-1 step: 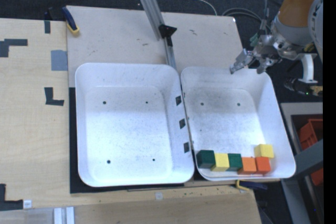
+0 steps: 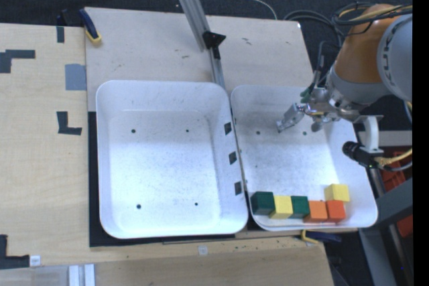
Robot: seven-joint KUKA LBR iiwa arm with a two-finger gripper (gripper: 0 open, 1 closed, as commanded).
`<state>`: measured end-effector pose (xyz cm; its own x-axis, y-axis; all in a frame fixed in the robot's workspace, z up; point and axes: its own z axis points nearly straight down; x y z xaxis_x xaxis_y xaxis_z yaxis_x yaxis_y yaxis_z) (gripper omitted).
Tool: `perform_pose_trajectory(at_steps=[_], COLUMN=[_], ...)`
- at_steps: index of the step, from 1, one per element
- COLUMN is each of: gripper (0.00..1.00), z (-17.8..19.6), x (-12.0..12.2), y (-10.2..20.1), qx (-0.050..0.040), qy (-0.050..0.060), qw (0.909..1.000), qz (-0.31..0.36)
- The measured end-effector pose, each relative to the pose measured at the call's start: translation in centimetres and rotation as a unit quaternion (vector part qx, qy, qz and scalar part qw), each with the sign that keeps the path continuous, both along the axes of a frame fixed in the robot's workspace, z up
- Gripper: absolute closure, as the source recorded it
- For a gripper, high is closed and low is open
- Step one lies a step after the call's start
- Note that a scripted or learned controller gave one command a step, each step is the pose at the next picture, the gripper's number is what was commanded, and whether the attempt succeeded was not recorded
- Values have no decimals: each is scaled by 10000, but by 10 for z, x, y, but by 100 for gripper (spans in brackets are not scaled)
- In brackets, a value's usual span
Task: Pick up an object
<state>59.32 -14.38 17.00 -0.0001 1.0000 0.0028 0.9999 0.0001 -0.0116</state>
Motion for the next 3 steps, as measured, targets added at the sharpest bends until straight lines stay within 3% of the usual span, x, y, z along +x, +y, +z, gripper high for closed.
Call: perform_pose_trajectory(at_steps=[1,2,3], gripper=[100,100,100], z=[14,22,22], x=[4,18,-63], y=[-1,87,53], qx=[-11,3,-21], qy=[-50,-58,-29], qw=[10000,10000,10000], qz=[10,49,-18])
